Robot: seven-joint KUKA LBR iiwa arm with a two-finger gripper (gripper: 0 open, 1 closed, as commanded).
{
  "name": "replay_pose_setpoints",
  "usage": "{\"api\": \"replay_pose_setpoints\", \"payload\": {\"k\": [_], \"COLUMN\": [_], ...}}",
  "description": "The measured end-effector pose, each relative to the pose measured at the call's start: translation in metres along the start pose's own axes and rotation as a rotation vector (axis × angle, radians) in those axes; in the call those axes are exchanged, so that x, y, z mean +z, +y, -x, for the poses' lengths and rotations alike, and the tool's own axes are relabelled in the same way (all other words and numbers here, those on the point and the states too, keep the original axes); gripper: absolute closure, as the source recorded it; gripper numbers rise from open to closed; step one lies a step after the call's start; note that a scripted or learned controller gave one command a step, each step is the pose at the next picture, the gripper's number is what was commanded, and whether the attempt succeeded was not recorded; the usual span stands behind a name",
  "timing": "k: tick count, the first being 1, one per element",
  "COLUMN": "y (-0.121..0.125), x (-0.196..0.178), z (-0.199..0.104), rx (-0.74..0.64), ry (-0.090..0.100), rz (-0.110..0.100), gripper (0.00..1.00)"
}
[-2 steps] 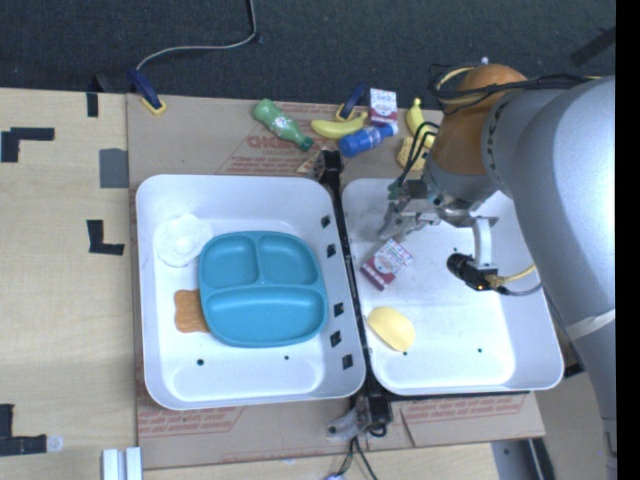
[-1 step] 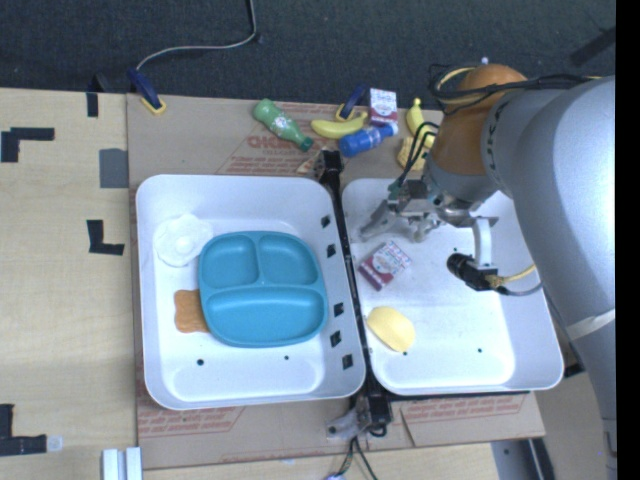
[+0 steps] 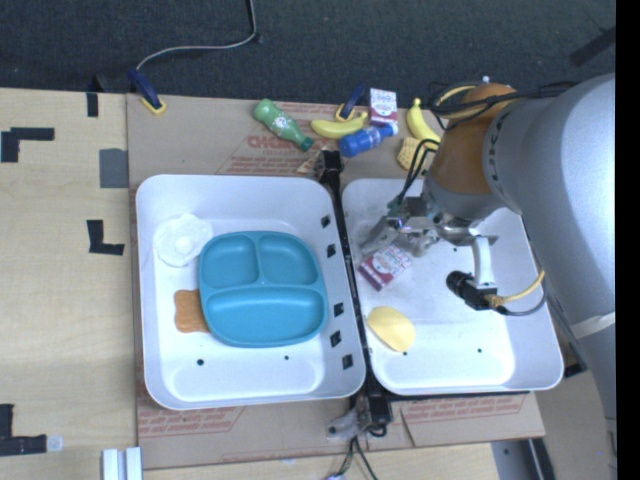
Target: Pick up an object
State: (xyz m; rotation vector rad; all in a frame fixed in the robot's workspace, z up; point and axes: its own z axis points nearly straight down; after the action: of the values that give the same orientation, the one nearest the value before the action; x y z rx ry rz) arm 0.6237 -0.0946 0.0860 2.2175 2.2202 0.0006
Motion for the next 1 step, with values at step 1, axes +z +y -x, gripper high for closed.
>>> {"api": "replay_pose_setpoints", "payload": {"k": [1], "y": [0.0001], "x": [-0.0095], "z": [-0.0001], "rx": [0.000], "ry": [0.000], "rz": [0.000], "gripper": [1.00]}}
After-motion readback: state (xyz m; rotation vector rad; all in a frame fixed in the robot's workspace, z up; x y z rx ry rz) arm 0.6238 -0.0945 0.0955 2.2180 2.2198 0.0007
